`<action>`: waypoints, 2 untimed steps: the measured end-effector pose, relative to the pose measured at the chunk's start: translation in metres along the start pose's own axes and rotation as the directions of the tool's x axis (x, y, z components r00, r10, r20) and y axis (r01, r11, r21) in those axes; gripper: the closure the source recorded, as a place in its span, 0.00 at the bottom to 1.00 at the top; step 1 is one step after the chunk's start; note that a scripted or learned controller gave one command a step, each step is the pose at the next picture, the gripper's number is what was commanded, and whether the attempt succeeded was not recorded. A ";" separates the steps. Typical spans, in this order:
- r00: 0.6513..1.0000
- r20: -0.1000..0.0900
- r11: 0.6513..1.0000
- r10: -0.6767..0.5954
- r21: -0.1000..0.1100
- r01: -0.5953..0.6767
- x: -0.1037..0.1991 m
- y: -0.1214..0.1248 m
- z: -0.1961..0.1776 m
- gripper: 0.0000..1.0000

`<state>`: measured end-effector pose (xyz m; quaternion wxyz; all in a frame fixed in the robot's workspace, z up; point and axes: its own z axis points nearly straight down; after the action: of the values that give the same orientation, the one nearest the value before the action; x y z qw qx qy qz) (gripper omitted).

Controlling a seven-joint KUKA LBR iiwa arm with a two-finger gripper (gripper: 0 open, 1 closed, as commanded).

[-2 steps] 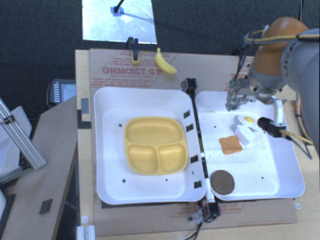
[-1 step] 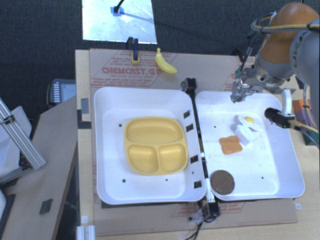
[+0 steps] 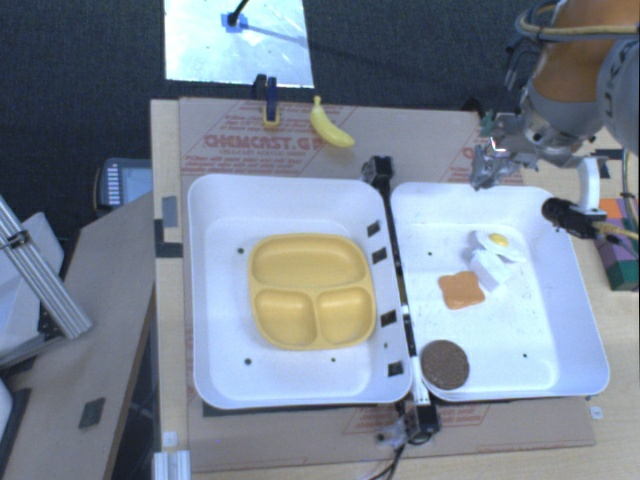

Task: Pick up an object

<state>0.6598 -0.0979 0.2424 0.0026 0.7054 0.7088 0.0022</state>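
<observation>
We see the gripper (image 3: 487, 173) above the right bin's (image 3: 570, 368) far rim, finger state unclear; fried egg (image 3: 493, 240) and orange toast (image 3: 461, 290) lie well nearer us.

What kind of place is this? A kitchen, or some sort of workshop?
Most likely a robotics lab, not a kitchen: a robot arm reaches over two white bins, and the food, like the banana and yellow divided plate, looks like toys.

Brown cardboard-covered bench (image 3: 420, 133) bearing two shallow white plastic bins (image 3: 215, 218) (image 3: 575, 298) side by side, plus yellow toy banana (image 3: 330, 126) behind.
</observation>
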 end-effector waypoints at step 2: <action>1.000 -0.002 1.000 -0.005 0.006 0.005 0.112 -0.011 0.021 1.00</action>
<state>0.6485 0.0139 0.2215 -0.0003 0.7037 0.7105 0.0010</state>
